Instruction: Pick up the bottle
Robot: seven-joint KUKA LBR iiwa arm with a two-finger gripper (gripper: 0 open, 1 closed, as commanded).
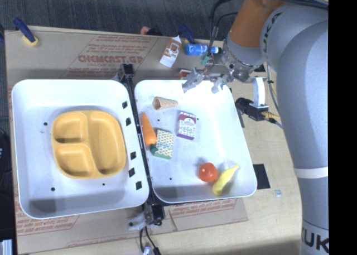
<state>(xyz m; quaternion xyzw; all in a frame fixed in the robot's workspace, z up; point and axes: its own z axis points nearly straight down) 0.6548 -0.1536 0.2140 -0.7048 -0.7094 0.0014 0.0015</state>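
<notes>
Bottle [194, 49], blue and small, lies on its side on the cardboard at twelve o'clock, just beyond the right bin [240, 136]. It looks light, stiff and round, so it may roll; I'd pinch across its middle. My gripper [203, 82] hangs at one o'clock, fingers spread, holding nothing.

Right bin [240, 136] back-right floor bare; cone [164, 102], carton [187, 125] crowd centre.
</notes>
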